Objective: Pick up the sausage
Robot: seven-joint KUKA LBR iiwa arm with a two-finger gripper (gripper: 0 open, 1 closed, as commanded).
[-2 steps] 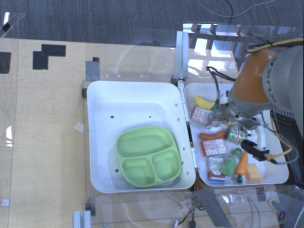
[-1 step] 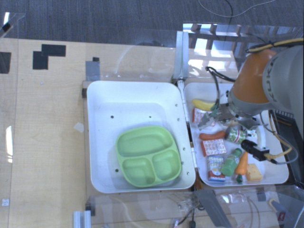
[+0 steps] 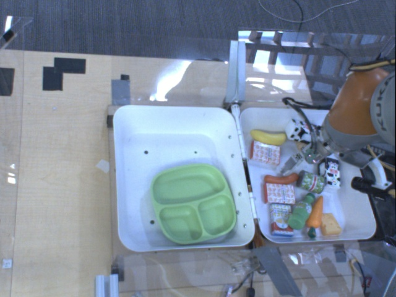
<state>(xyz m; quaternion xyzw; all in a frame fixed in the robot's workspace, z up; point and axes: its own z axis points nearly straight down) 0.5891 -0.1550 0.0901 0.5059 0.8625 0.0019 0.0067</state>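
In the right bin point(image 3: 365, 228), nearest the camera, a small carton point(image 3: 280, 219) lies beside a green bottle point(image 3: 299, 214), a carrot point(image 3: 315, 211) and a yellow block point(image 3: 330, 225). In the left bin point(image 3: 133, 166) rests a green divided plate point(image 3: 193, 203). Farther back in the right bin, the sausage point(image 3: 281, 179) lies just above a red-and-white packet point(image 3: 280, 193), near a green can point(image 3: 310, 182). The end effector point(image 3: 309, 155) hovers just beyond the sausage; whether it is apart or together cannot be told. Farthest lies a banana point(image 3: 268, 137).
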